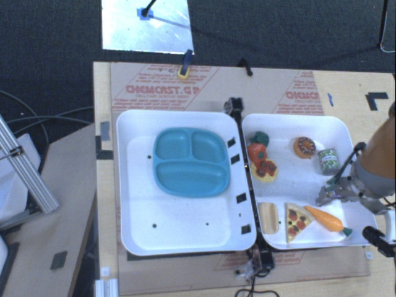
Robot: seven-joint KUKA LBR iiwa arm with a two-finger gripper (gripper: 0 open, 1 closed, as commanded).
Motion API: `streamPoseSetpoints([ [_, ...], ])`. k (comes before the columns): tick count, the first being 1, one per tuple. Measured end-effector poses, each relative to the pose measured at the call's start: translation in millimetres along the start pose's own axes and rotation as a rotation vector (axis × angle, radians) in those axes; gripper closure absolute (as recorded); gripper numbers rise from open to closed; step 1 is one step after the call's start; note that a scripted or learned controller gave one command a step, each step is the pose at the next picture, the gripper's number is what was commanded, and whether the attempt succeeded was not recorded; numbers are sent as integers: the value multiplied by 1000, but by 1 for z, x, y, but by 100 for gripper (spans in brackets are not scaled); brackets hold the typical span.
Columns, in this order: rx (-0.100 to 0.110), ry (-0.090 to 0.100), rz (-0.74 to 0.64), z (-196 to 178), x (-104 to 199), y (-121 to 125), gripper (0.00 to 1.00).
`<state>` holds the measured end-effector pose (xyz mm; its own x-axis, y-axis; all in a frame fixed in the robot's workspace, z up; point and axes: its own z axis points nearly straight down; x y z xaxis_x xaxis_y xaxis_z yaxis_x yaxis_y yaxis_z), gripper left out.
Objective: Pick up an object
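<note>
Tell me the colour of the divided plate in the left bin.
Light blue: the divided plate shows plainly in the camera view, lying in the left bin.

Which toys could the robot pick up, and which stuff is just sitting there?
For the job:
gripper, low in the right bin
carrot
pizza slice
donut
green can
strawberry toy
tan block

Just lying about:
blue divided plate in the left bin
shiny sheet past the bench

Open floor mid right bin (339,127); carrot (324,217), pizza slice (296,221), perhaps a can (327,160) crowding its edges.
</note>
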<state>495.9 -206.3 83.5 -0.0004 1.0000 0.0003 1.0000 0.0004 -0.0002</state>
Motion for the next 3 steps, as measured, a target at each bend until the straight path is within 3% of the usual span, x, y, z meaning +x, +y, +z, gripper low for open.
streamPoseSetpoints([
  [1, -14, 4, -18, -107, 136, 30, 100],
  [2, 0, 0, 0, -78, 115, 2, 100],
  [3, -3, 0, -6, -102, 154, -9, 100],
])
